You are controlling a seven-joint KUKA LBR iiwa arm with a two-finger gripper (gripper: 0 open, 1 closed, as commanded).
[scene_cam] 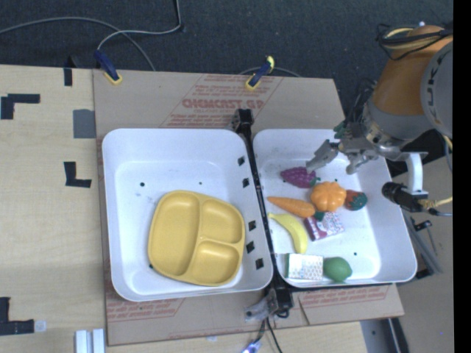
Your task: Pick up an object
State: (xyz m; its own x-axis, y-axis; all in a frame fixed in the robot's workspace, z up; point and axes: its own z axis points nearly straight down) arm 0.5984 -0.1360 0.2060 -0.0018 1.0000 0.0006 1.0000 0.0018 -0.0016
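Observation:
The right bin holds a bunch of purple grapes, an orange pumpkin-like fruit, a carrot, a banana, a red strawberry, a green lime, a white packet and a small pink packet. My gripper hangs over the bin's far part, open, with nothing between its fingers. Its left finger is just up and right of the grapes. The pumpkin lies below the gripper.
The left bin holds a yellow divided plate. A black divider with clips runs between the bins. Both bins rest on cardboard. Cables cross the dark floor behind.

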